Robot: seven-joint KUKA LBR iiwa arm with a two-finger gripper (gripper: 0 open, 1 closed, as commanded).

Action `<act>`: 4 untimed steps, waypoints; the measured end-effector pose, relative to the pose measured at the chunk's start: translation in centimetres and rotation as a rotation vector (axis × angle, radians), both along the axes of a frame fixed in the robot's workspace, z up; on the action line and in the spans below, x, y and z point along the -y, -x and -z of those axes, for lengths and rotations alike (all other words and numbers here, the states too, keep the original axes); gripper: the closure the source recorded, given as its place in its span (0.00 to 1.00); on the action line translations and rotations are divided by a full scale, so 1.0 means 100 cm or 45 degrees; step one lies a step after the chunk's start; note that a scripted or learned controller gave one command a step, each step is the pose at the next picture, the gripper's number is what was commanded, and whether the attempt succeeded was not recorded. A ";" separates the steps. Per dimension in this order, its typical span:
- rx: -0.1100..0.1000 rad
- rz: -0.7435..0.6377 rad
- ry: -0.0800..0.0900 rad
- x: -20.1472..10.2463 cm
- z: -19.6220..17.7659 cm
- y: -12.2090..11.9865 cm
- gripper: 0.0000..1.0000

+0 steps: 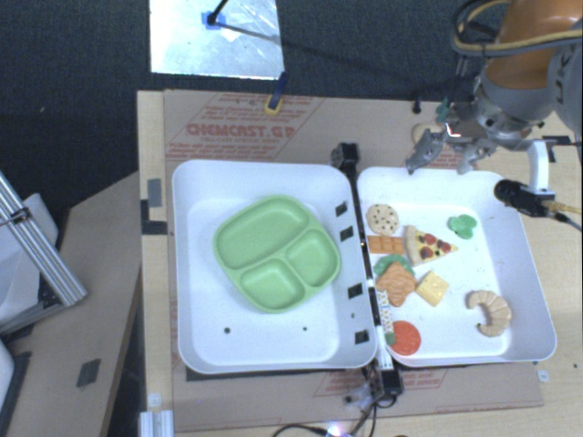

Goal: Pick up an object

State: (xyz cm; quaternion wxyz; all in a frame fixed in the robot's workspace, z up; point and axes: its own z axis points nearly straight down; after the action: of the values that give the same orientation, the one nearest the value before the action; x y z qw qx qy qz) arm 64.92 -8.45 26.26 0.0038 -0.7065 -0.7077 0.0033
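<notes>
The hand (pixel 444 156) hangs over the far rim of the right bin (pixel 524 244), its two fingers spread apart with nothing between them; it looks parked high, probably so it can drop straight onto a chosen piece.

All the pickable things lie in the right bin. Taking the pizza slice (pixel 428 244) as landmark: the cookie (pixel 383 218) sits just up-left of it, the green piece (pixel 463 226) to its right, the cheese cube (pixel 433 289) below it, the croissant (pixel 490 311) lower right and well apart, the tomato slice (pixel 405 338) far below near the bin's near-left corner.

Left of the slice, several pieces crowd against the wall shared with the left bin (pixel 196 244), which holds a green tray (pixel 276 253). That wall leaves little finger room. The croissant and the green piece have bare floor all round, so they seem the easier picks.
</notes>
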 end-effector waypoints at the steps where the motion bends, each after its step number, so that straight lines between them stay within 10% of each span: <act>1: 0.015 -0.002 0.001 0.000 -0.008 -0.002 0.00; 4: 0.011 0.001 0.001 0.002 0.152 0.004 0.00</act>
State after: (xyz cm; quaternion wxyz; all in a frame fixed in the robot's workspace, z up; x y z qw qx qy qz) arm 64.52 -8.69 11.07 0.0004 -0.7067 -0.7075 0.0005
